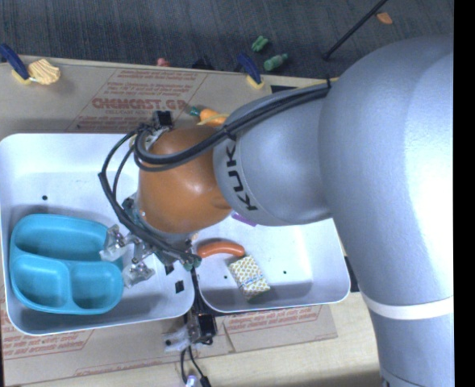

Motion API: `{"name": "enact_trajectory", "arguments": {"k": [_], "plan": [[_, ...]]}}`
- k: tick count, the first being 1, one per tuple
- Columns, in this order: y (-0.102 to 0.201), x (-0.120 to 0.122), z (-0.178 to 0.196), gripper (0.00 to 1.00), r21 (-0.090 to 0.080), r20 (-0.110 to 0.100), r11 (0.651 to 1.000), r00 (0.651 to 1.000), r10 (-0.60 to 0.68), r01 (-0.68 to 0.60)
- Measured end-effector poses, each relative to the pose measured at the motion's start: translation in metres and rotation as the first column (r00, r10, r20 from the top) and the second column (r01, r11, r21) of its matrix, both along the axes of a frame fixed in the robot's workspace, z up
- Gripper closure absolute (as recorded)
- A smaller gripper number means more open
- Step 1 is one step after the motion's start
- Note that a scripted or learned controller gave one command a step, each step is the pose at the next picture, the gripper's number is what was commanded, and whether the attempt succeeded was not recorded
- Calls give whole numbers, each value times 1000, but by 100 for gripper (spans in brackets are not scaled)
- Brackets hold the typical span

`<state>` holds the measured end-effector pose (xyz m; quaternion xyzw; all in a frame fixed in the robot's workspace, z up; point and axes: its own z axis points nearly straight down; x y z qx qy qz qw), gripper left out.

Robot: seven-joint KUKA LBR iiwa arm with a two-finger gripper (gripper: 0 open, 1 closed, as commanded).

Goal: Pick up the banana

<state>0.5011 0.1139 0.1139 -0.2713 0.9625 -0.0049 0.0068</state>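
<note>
- The grey arm [302,151] reaches in over both bins, its orange band [181,184] above the left bin [35,156].
- The gripper [132,258] hangs low in the left bin, just beside the right edge of a blue divided tray [56,264].
- Spread or pressed together? I cannot tell from here, and nothing is seen in its grip.
- Where the banana lies, I cannot tell; a yellow-orange tip [211,118] peeks out at the arm's far edge.
- In the right bin [330,260], an orange sausage-shaped thing [221,249] lies near a patterned packet [249,276].
</note>
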Motion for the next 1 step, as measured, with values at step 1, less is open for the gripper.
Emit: {"name": "enact_trajectory", "arguments": {"k": [1], "plan": [[-1, 0, 9, 100, -4, -3, 1000, 1000, -1, 1]]}}
